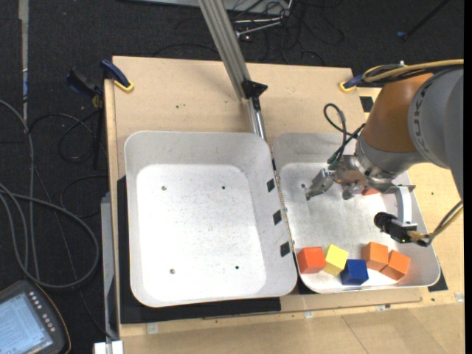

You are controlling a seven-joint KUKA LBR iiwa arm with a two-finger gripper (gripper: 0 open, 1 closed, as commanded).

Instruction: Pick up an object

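My gripper hangs over the middle of the right bin, its fingers spread and nothing between them. Along that bin's front wall lie several blocks: a red-orange block, a yellow block, a blue block and two orange blocks. All of them sit well in front of the gripper and apart from it. A small red patch peeks out just right of the gripper; what it belongs to is hidden.
The left bin lies beside the right one, sharing a raised rim. A slanted metal pole crosses the back of the bench. A black cable fitting hangs from the arm over the right bin.
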